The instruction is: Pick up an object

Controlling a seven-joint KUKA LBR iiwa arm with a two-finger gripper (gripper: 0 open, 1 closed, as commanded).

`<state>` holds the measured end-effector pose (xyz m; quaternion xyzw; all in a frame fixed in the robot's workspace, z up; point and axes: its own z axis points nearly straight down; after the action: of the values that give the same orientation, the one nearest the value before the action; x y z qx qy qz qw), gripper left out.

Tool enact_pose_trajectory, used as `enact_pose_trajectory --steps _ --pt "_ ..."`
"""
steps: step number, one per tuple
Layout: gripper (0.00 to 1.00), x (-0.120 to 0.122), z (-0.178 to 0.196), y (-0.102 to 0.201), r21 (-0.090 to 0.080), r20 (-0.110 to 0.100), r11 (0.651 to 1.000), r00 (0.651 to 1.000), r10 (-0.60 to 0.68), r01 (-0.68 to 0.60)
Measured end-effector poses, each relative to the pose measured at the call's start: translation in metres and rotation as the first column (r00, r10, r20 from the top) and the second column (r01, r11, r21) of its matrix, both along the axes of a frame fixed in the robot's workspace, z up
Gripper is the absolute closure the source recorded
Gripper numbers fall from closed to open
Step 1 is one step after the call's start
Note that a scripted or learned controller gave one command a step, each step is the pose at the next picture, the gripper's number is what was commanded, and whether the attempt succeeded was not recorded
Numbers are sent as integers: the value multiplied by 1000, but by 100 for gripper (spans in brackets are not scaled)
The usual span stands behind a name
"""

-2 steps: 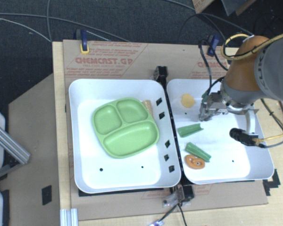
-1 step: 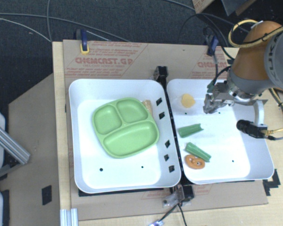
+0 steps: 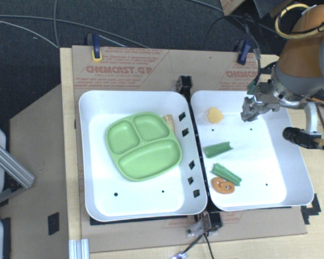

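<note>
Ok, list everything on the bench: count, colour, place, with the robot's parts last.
bins: 2, white, side by side on the bench
plate: 1, green, three compartments, middle of left bin
tan piece: 1, at the plate's upper right edge, too small to identify
yellow ball: 1, upper left of right bin
green pieces: 2, left part of right bin, one below the other
orange disc: 1, lower left of right bin, touching the lower green piece
clamps: 2, blue, bench's far edge
gripper: 1, grey, over right bin's upper part, right of the ball
</note>
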<state>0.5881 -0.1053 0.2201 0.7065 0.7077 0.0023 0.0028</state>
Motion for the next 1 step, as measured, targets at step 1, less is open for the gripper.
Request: enact_pose_trajectory --steps 1 --pt "100 1 14 0 1 -4 1000 1000 0 0"
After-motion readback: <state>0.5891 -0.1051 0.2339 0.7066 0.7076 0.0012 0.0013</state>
